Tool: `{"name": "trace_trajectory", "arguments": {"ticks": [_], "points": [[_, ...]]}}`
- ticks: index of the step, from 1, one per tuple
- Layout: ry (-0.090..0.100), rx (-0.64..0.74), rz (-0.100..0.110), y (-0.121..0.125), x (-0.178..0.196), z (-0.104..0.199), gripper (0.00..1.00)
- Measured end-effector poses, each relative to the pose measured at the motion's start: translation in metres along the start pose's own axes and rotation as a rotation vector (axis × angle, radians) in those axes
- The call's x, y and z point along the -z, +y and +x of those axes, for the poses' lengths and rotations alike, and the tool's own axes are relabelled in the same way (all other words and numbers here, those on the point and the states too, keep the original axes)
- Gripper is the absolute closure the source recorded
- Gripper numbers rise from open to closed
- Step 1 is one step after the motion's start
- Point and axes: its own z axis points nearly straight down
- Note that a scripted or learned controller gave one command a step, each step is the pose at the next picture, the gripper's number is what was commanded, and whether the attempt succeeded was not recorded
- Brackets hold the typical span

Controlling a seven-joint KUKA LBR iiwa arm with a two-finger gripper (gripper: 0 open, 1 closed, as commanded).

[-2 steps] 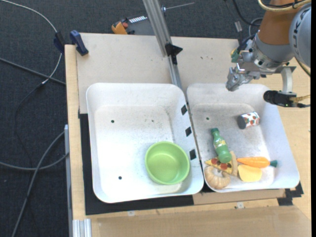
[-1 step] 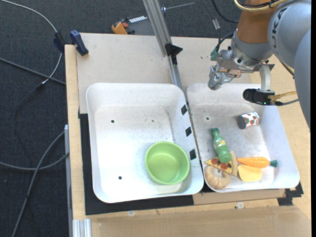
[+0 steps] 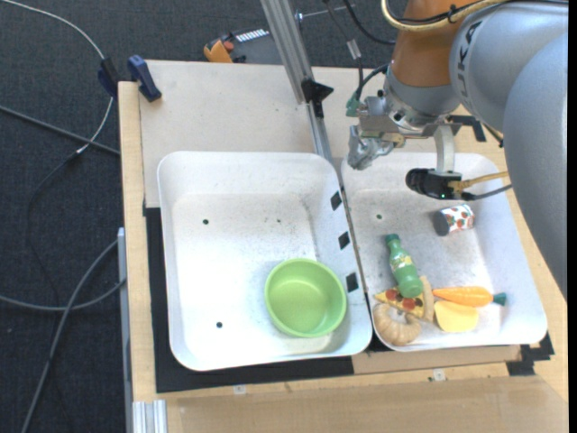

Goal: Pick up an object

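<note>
a robotics lab: a large grey industrial arm with an orange band (image 3: pixel 505 52) works over a pale wooden bench (image 3: pixel 225 106) bearing two shallow white plastic bins (image 3: pixel 180 179), black cables (image 3: pixel 54 133) trail across dark carpet flooring (image 3: pixel 54 242), and a slanted aluminium pole (image 3: pixel 284 34) stands behind.

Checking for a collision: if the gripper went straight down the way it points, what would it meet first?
Probably the bare floor of the right bin near its far left corner. The gripper hangs above there, apart from the toys nearer the front. Depth is uncertain.
</note>
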Motion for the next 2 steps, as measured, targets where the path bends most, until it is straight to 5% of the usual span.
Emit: {"name": "trace_trajectory", "arguments": {"ticks": [2], "points": [[-0.001,0.000,0.000,-0.017,0.003,0.104,1.00]]}}
